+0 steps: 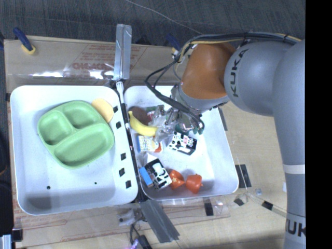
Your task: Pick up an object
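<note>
Arm [270, 56], grey with an orange band, is seen reaching in from the right and bending down over the right bin [220, 160]. Left bin [26, 154] is set just beside it, the two white bins separated by a dark divider. Green divided plate [75, 134] is laid in the left bin, with three compartments, and a pale yellow piece [102, 109] is seen touching its upper right rim. Gripper [171, 123] is lowered among the clutter in the upper left part of the right bin; whether anything is held, or how wide it stands, cannot be told from this view. Banana [141, 126] is found just left of the gripper, a dark brown object [139, 112] above it. Black-and-white patterned card [182, 143] is placed just below the gripper. Black and blue box [155, 174] is located near the front wall, with orange-red pieces [185, 181] just to its right.
</note>
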Tool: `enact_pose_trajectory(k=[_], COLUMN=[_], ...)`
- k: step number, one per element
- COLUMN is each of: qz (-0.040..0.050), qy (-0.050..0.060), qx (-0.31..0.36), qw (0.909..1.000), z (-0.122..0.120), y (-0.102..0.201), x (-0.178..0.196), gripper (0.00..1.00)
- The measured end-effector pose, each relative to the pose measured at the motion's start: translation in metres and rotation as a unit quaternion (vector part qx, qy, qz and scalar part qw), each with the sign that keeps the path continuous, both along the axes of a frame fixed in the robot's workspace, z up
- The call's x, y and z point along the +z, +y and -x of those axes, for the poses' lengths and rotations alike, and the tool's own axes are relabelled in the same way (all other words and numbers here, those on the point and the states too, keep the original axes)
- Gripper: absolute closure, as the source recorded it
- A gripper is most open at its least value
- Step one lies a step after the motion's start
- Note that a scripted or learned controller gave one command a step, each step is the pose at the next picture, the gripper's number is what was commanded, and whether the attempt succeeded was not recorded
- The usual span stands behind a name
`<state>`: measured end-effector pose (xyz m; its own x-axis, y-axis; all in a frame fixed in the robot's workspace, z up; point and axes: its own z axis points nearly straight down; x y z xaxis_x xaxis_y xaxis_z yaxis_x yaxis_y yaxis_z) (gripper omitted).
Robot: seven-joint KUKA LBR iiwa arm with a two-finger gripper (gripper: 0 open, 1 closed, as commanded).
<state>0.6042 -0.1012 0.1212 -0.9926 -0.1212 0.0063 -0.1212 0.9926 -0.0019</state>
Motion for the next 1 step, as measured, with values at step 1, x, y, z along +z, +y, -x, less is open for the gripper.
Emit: enact_pose_trajectory(k=[1], qz=[-0.0011], qy=[-0.004], qx=[0.001], qw=[1.0000], z=[-0.0024], y=[0.0020], x=[0.0044], gripper=[0.00])
